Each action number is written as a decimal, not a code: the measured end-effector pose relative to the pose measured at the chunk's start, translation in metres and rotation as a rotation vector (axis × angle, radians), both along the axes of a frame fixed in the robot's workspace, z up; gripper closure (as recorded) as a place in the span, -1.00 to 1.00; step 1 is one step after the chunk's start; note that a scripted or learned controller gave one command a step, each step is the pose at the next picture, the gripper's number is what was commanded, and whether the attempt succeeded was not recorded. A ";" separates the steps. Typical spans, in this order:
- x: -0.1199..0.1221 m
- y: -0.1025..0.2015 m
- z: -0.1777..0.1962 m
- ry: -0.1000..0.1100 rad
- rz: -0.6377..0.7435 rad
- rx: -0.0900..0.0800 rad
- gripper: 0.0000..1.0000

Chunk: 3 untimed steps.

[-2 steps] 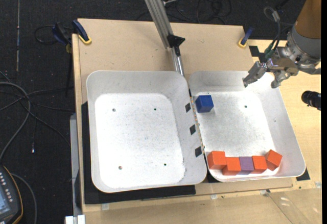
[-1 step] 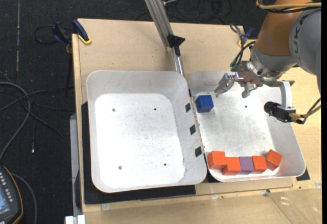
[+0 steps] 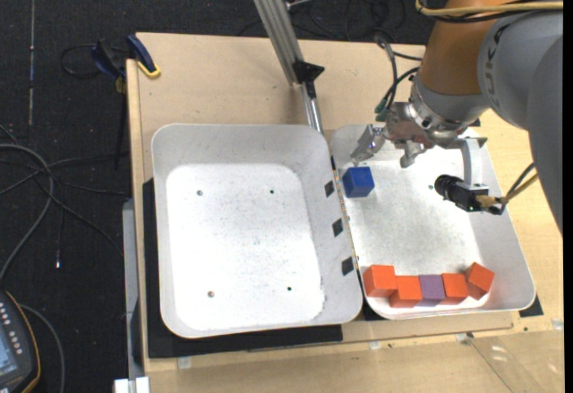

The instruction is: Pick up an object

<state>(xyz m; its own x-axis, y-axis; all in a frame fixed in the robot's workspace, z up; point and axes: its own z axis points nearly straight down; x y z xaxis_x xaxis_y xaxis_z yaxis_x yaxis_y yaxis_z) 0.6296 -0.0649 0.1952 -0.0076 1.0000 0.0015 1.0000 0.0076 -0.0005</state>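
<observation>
I see the gripper (image 3: 390, 148) hanging over the far end of the right bin (image 3: 501, 230), arm (image 3: 515, 29) coming in from the right with the orange band above the wrist. Two fingers (image 3: 366, 144) splayed wide apart, nothing between them.

Blue cube (image 3: 358, 181) sits on the right bin's floor, near its left wall, just below and a bit left of the left finger. From this slant I can't tell whether the finger tip is touching the cube or just above it; looks apart.

Along the near edge of the same bin there's a row of blocks touching one another: orange block (image 3: 380, 279) at the left, second orange block (image 3: 408, 290), purple block (image 3: 431, 287), third orange block (image 3: 455, 286), and a tilted orange block (image 3: 480, 278) at the right end against the bin's corner.

A black cylindrical part (image 3: 457, 192) sticks out on the gripper's right side, over the bin's right half; it seems mounted to the white bracket (image 3: 472, 163).

Left bin (image 3: 170, 158) sits beside the right one, rims touching, with three black clips (image 3: 338, 226) along the shared edge.

Bench (image 3: 224, 78) is tan, with a blue-and-yellow clamp (image 3: 134, 55) at its far left corner. A grey metal pole (image 3: 273, 11) slants over the far edge.
</observation>
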 end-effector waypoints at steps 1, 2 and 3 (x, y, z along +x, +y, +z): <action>-0.026 0.060 0.000 0.002 0.001 0.001 -1.00; -0.014 -0.001 0.000 -0.003 -0.013 -0.004 -1.00; -0.046 -0.029 0.009 0.001 -0.012 -0.003 -1.00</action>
